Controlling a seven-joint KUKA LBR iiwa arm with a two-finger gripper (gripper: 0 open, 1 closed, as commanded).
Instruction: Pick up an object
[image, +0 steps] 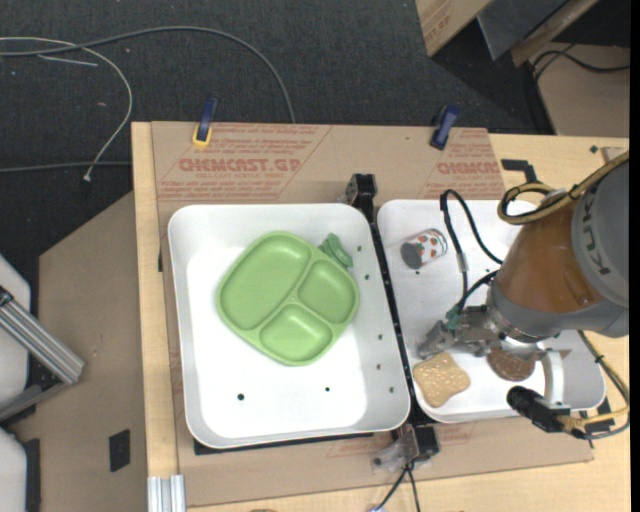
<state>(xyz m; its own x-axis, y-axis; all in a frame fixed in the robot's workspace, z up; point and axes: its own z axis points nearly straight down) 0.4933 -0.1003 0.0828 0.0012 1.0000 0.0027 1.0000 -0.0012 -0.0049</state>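
1. From my remote seat I see the toast-like tan piece (441, 380) lying flat in the right bin (470, 410), near its front wall, just below and a little left of the claw (452, 333).
2. The claw hangs low over the right bin floor, its dark tip close above the tan piece — whether it touches I cannot tell, nor whether it is spread or pressed together.
3. A small cup with red marks (424, 248) lies on its side toward the back of the same bin, well beyond the claw.
4. A brown round thing (512, 365) sits to the claw's right, partly under the arm (560, 270).
5. Left of the claw, across the bin walls, the left bin (200, 380) holds a green divided plate (287, 297) — a small dark green piece (337, 250) touches its far edge.
6. Both bins rest on the cardboard-covered tabletop (160, 300).
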